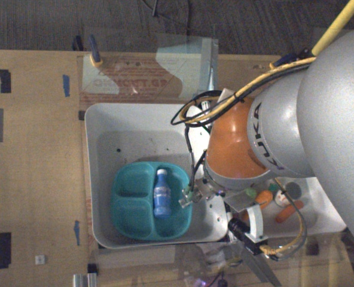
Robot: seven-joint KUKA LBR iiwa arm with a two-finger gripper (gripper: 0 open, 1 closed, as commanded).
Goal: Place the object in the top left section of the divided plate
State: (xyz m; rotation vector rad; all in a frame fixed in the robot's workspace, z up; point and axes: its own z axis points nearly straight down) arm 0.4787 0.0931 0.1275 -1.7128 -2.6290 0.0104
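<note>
A teal divided plate point(132, 211) lies in the left bin's near half. A small blue bottle point(161, 196) with a white cap rests on the plate, lengthwise along its right part, cap pointing to the far side. My gripper point(187, 197) hangs at the plate's right rim, just right of the bottle and apart from it. Nothing shows between its tips. The orange-banded wrist point(234, 145) and the grey arm cover the divide between the two bins.
The left white bin point(105, 130) has bare floor on its far side. In the right bin point(320, 217), several small orange and white objects point(281, 205) lie partly under the arm. A clear plastic sheet point(147, 70) lies on the bench behind the bins.
</note>
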